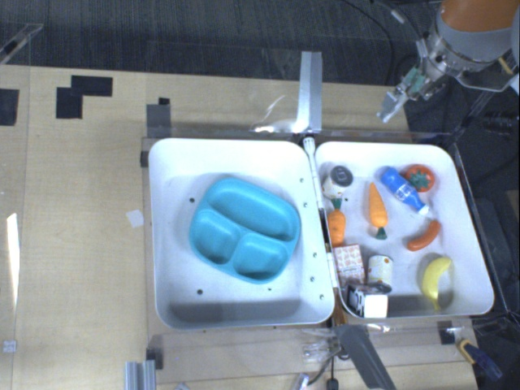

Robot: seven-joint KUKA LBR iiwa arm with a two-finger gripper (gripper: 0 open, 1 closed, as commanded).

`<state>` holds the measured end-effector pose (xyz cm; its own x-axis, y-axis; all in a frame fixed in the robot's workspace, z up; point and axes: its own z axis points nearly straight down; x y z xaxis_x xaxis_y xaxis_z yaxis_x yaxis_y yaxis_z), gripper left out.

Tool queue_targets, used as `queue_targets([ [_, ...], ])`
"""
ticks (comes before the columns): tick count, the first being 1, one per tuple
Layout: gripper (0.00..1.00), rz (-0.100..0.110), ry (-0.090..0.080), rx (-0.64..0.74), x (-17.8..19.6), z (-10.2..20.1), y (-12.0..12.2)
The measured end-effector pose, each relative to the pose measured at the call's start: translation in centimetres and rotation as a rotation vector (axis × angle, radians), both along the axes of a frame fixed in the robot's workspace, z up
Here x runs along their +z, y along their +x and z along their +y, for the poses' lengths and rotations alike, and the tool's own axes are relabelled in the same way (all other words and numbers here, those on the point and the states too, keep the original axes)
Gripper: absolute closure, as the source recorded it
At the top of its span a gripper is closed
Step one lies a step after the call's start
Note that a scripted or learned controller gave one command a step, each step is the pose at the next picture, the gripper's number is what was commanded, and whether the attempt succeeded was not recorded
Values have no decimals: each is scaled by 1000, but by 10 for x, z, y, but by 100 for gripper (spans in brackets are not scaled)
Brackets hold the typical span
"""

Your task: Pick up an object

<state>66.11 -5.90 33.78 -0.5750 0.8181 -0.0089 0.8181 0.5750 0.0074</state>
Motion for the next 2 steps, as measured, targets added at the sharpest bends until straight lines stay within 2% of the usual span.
queue_targets([
  [1,100,-4,-1,5,10,1,2],
  [2,100,11,3,13,-71,12,8],
])
